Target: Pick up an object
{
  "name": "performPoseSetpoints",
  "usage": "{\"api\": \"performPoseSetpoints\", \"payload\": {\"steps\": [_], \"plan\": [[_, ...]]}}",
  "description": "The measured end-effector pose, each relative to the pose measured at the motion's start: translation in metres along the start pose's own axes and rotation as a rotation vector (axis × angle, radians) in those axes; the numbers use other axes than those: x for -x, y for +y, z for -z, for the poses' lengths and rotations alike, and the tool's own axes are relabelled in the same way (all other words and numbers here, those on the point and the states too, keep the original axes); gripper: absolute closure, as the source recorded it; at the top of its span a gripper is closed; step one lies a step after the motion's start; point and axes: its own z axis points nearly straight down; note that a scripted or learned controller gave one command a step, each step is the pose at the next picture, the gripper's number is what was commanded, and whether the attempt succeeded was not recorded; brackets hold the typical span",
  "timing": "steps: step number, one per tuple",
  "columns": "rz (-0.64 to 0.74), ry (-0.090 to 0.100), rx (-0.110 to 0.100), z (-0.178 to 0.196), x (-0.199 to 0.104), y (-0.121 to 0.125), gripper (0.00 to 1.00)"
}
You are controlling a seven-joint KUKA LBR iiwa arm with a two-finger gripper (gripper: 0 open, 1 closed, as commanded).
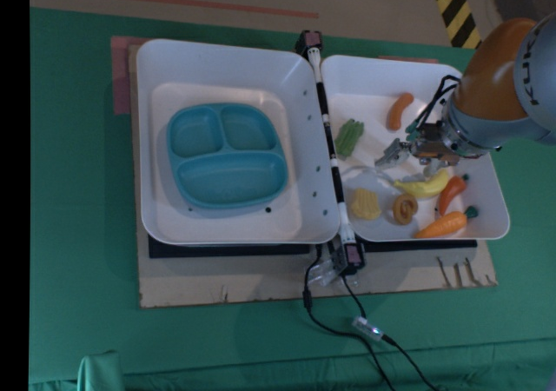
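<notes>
Six toy foods lie around my gripper (pixel 401 157), jaws apart and holding nothing, poised just above the banana (pixel 426 184); approach step, next descend and close.

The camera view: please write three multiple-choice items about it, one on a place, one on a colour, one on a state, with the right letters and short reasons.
1. Where does the blue divided plate lie?
A. in the left bin
B. in the right bin
C. on the green mat outside the bins

2. What colour is the banana?
A. red
B. yellow
C. purple

3. How is the divided plate loaded?
A. heaped with toy food
B. bare in all three compartments
C. turned upside down

Answers: 1 A, the plate rests on the left bin floor. 2 B, the banana beside the tool in the right bin is yellow. 3 B, all three compartments face up and show only blue.
</notes>
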Motion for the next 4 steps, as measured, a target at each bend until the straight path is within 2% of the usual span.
{"api": "performPoseSetpoints", "payload": {"steps": [1, 2, 3, 4], "plan": [[0.003, 0.0, -0.002, -0.011, -0.008, -0.037, 0.0], [0.002, 0.003, -0.012, -0.014, -0.032, 0.022, 0.0], [-0.001, 0.001, -0.003, -0.001, -0.031, 0.024, 1.0], [-0.001, 0.001, -0.004, -0.001, -0.031, 0.024, 0.0]]}}
